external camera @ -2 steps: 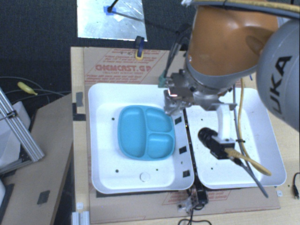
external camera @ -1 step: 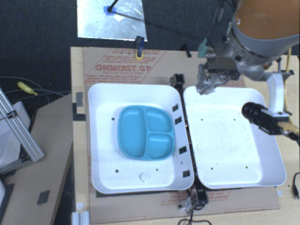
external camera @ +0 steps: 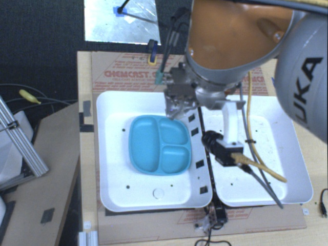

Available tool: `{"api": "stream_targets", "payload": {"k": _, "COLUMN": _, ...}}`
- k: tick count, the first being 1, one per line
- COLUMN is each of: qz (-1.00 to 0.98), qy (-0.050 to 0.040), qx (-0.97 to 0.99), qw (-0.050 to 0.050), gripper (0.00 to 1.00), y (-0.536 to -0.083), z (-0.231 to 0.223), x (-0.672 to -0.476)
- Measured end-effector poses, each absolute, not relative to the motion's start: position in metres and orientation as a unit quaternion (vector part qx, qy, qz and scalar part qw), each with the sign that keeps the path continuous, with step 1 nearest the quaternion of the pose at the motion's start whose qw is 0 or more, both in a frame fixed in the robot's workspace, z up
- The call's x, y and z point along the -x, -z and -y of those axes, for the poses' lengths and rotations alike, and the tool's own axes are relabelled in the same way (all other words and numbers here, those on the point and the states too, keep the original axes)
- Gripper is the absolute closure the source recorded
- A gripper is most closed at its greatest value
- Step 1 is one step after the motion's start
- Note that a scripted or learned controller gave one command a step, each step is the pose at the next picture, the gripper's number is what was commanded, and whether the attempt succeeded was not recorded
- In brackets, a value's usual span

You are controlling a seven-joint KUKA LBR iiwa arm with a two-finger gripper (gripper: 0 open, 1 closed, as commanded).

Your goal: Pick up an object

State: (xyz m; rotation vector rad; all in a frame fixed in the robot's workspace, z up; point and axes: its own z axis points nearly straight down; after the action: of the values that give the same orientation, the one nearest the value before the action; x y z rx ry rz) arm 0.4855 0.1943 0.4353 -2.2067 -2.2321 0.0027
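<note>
A light blue divided plate (external camera: pixel 159 145) with three compartments lies flat in the left white bin (external camera: pixel 115 188), toward the bin's right side. My gripper (external camera: pixel 176 110) hangs right at the plate's far right rim, close above it or touching it; which one I cannot tell. The grey wrist and orange band above it hide much of the gripper. No object shows between the gripper's tips.
The right white bin (external camera: pixel 287 152) sits beside the left one, with the arm and its cables crossing over it. A brown cardboard sheet (external camera: pixel 123 70) lies under both bins. A metal frame (external camera: pixel 20 142) stands off the bench at the far left.
</note>
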Motion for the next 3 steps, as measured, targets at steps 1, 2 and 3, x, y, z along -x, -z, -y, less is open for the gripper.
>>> {"api": "stream_targets", "payload": {"k": 1, "qz": 0.705, "qy": -0.0036, "qx": 0.709, "qw": 0.001, "gripper": 1.00, "y": -0.351, "z": -0.124, "x": -0.486}}
{"api": "stream_targets", "payload": {"k": 2, "qz": 0.709, "qy": 0.0019, "qx": 0.705, "qw": -0.001, "gripper": 1.00, "y": -0.366, "z": -0.128, "x": -0.487}}
{"api": "stream_targets", "payload": {"k": 3, "qz": 0.710, "qy": 0.0036, "qx": 0.705, "qw": -0.001, "gripper": 1.00, "y": -0.415, "z": -0.162, "x": -0.487}}
